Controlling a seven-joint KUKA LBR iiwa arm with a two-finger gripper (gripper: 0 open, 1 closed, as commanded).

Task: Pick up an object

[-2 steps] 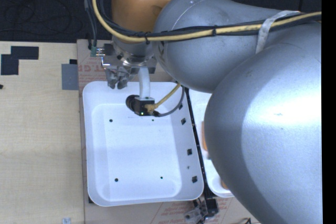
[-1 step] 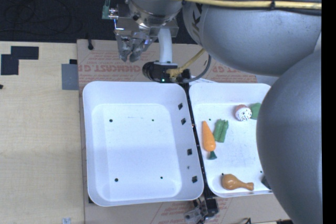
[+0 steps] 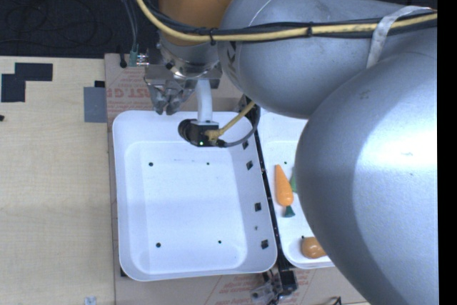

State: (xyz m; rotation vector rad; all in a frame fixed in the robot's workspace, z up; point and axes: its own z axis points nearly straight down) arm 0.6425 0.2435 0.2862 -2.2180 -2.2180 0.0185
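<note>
At three o'clock, in the right bin (image 3: 285, 253), a toy carrot (image 3: 283, 187) looks light, smooth; grasp mid-body. Gripper (image 3: 170, 98) jaw state: cannot tell.

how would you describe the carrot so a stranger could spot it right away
Find the right-hand white bin, partly covered by the grey arm. The carrot lies near its left wall, long, orange and green-tipped, unlike the rounder yellow-orange object below it.

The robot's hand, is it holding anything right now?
Cannot tell. The hand hangs over the left bin's back edge, with no object seen in it.
</note>
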